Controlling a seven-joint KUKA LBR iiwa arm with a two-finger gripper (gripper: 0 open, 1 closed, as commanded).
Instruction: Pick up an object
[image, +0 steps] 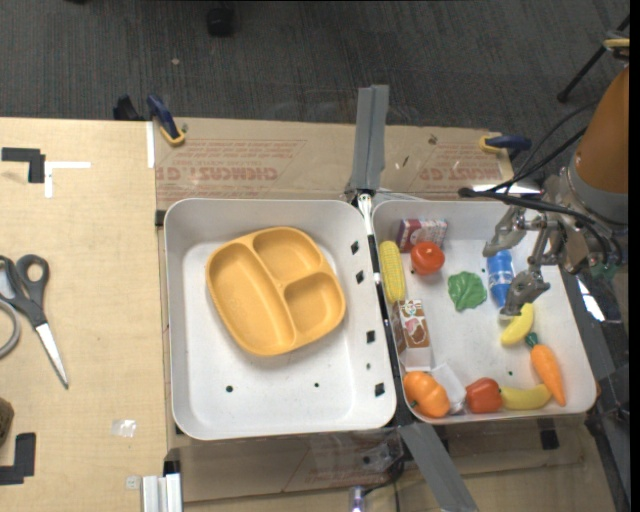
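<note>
In the right bin (575, 300), my gripper (505, 277) hangs over the middle-right area, its fingers spread open. A small blue bottle (498, 272) lies under the gap between the fingers; neither of them visibly presses on it. Just below the lower fingertip (520, 296) lies a small yellow banana (517, 326). A green leafy toy (466, 290) is left of the bottle. Also in this bin are a corn cob (392, 270), a red tomato (427, 257), a pink box (421, 232), a brown carton (413, 325), a carrot (547, 370), a second banana (525, 398), a red pepper (483, 396) and an orange fruit (428, 393).
The left bin (190, 330) holds a yellow divided plate (277, 288). Scissors (35, 310) lie on the bench at the far left. Cables and the arm's orange band (610, 140) crowd the right bin's upper right. A grey strip (370, 140) runs up from between the bins.
</note>
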